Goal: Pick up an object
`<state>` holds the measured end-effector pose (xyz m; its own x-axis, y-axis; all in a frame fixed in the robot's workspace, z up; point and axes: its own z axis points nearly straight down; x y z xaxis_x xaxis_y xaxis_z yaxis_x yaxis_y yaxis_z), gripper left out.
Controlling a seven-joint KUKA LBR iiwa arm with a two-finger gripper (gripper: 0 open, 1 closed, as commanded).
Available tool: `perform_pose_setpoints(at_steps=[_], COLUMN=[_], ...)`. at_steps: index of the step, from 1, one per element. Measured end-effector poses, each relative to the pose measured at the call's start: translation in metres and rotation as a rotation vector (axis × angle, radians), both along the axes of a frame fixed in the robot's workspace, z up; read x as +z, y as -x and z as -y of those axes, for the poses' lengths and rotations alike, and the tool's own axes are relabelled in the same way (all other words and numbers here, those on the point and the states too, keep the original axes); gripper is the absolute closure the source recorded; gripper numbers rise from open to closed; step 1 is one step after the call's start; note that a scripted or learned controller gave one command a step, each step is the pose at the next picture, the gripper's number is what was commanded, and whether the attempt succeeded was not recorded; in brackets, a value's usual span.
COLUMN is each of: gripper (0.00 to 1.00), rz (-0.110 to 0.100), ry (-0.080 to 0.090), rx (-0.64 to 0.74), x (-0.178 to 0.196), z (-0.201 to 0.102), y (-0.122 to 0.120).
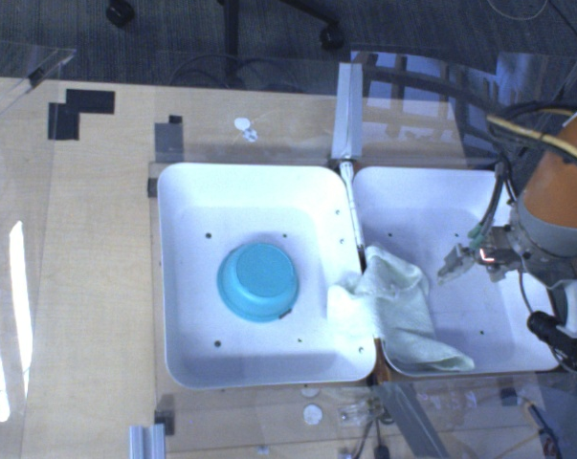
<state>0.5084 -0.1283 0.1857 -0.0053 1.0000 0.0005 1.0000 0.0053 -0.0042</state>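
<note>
A round blue bowl (258, 281) lies upside down in the middle of the left bin (188, 352). A pale green-white cloth (403, 314) is crumpled over the divider between the bins, with most of it in the front left of the right bin (432, 199). My gripper (459, 261) hangs low over the right bin, just right of the cloth's upper edge. Nothing shows in its grasp. The arm with its orange band (561, 165) comes in from the right.
The right bin's back half is bare white floor. A metal post (347, 113) stands behind the divider. Cables (518, 127) run along the arm at the right. Small bits of debris (312, 413) lie on the bench in front of the bins.
</note>
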Motion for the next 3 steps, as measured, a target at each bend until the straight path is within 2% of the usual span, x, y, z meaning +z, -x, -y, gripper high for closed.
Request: perform_pose_setpoints(at_steps=[1,2,3], gripper=[0.0,1.0,1.0], rz=[0.013,0.015,0.004], ry=[0.002,0.0,0.001], rx=[0.302,0.305,0.137], x=[-0.094,-0.086,-0.004], z=[-0.03,-0.032,-0.095], y=[-0.059,-0.061,-0.074])
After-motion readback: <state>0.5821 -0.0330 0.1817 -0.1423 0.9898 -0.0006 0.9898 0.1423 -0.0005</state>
